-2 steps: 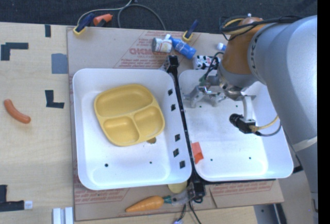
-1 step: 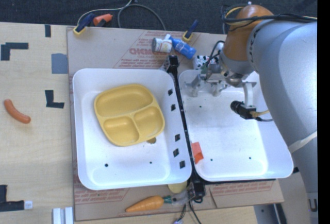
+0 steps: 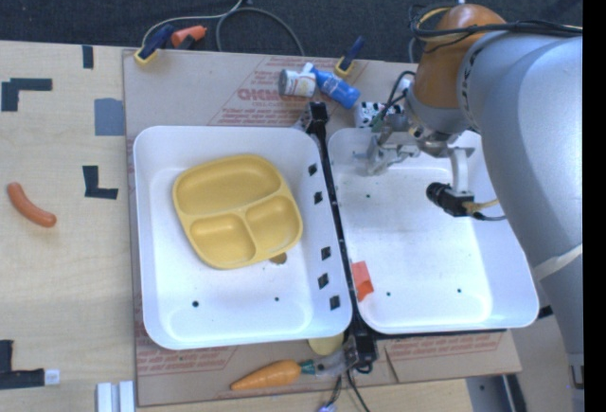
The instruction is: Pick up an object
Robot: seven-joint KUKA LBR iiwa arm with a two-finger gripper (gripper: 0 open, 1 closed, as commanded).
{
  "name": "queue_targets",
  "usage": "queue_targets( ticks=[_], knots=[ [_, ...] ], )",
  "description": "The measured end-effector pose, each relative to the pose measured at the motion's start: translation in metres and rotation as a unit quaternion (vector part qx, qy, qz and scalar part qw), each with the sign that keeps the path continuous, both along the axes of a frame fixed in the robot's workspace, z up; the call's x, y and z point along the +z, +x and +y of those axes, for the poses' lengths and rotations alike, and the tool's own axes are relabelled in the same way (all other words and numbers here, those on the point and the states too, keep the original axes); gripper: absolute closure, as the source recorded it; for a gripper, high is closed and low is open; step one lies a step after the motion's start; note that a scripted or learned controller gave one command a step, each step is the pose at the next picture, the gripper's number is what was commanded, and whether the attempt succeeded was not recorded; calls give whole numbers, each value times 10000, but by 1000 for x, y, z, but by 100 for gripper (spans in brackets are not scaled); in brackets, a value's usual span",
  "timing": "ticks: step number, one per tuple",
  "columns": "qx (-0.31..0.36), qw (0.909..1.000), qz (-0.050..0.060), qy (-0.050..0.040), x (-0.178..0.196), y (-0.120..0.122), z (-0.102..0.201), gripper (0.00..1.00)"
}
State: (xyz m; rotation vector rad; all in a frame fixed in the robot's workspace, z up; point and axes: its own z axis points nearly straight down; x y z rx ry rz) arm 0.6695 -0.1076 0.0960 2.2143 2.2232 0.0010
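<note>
A toy carrot (image 3: 268, 375) lies below the bins, a sausage (image 3: 30, 205) far left on the bench.

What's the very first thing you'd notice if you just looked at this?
The yellow divided plate jumps out, lying in the left white bin. Next comes the big grey robot arm with its orange band, reaching in from the right so its hand sits at the far end of the right bin. A toy carrot lies on the board's near edge.

The yellow three-compartment plastic plate (image 3: 238, 209) lies in the left shallow white bin (image 3: 156, 306). The right shallow white bin (image 3: 445, 301) adjoins it. Behind the bins lies a blue-and-white bottle (image 3: 320, 83). In front lies an orange toy carrot (image 3: 266, 375). Far left lies an orange toy sausage (image 3: 30, 205).
</note>
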Motion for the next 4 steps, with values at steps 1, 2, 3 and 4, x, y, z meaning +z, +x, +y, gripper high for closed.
queue_targets(
  ticks=[1, 2, 3, 4],
  knots=[
    [35, 10000, -25, 33, 95, -14, 100, 100],
    [-39, 10000, 38, 2, 88, -70, 56, 100],
    [30, 10000, 44, 32, 88, -125, 158, 100],
    [-12, 10000, 28, 13, 88, -122, 151, 0]
  ],
)
